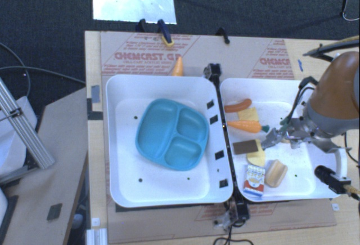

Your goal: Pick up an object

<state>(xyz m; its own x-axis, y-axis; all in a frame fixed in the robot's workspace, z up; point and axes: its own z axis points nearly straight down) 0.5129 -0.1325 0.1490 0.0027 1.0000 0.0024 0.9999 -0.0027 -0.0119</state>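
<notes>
Landmark: I take the black divider strip (220, 125) between the two shallow white plastic bins as my reference.
Arm: I see the grey arm with its orange band (337, 92) reaching in over the bin right of the divider (298, 190).
Pincer: the metal pincer (274, 136) sits low in that bin, right of the divider, pointing towards it; I cannot tell how it is set, and I see nothing in it.
Nearest things: just beside the pincer tip lie the flat brown rectangular block (245, 146) and the pale yellow wedge of toy cheese (257, 155), both between the tip and the divider.
Carrot: the orange toy carrot with green end (245, 125) lies just right of the divider, above the brown block.
Sausage: the red-orange toy sausage (238, 106) lies above the carrot, near the divider.
Bread: the tan toy bread roll (275, 173) lies below the pincer, further from the divider than the carton.
Carton: the small white, red and blue printed carton (254, 180) lies near the divider's lower end, touching the roll.
Left bin: the light blue three-compartment plastic tray (172, 133) rests in the bin left of the divider (129, 182).
Surface: an orange cone-shaped piece (178, 66) stands on the cardboard-covered surface (146, 52), beyond the left bin.
</notes>
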